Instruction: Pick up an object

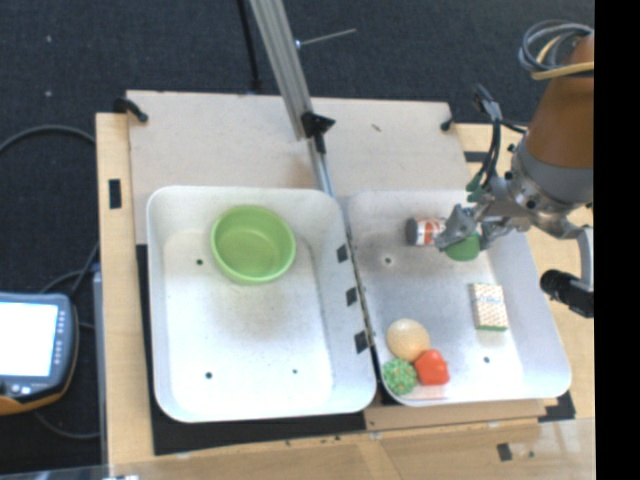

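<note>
While the pincer [465, 230] hangs low over the right bin [520, 368], its opening cannot be told; a green object [464, 248] and a small can [424, 232] lie just beside it. Judged step: closing in; next comes a clean grip and lift.

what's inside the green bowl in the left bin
Nothing visible: the green bowl shows only its bare green inside. It stands alone in the left bin. Whatever lies under it is covered.
</note>
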